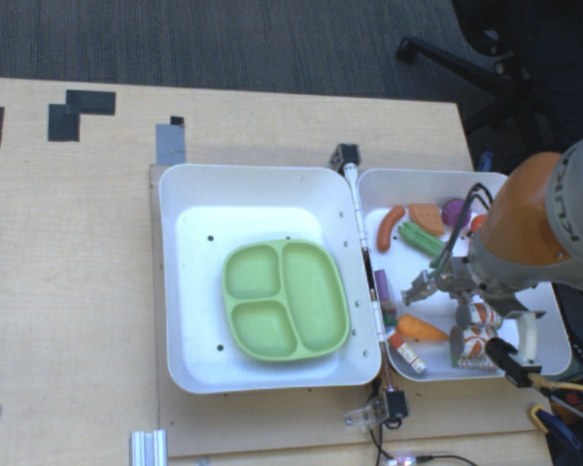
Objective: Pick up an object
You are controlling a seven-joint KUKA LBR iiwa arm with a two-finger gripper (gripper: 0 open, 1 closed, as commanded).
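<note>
Red-and-white printed pack (pixel 478 342): lying in the right shallow white bin (pixel 400 265), close to its near edge and toward its right-hand wall, partly covered by the metal gripper (pixel 454 311) directly over it. Not seen clamped in the tool; whether the tool is spread or closed is not to be made out from this angle.

Grey arm with orange band (pixel 527 223): reaching in across the bin's right-hand wall, orange band over the bin's right half, gripper hanging low over the near half of the bin.

Just left of the gripper, toward the near-left corner: orange carrot-shaped toy (pixel 420 330), lying roughly along the near edge, with a small grey-white piece (pixel 411 360) just beside it, nearer the corner. Along the left wall: thin purple stick (pixel 380 284).

In the far half, apart from the gripper: red sausage-shaped toy (pixel 391 227), salmon-orange flat piece (pixel 427 216), long green piece (pixel 423 241) lying aslant, purple rounded piece (pixel 454 209) close to the arm.

Left shallow white bin (pixel 175 260), set wall to wall against the right one: pale green three-compartment plate (pixel 287 299) lying flat, nearer the near edge. Both bins on a light wooden bench (pixel 68 280), dark square patches (pixel 78 115) toward its far-left corner.
</note>
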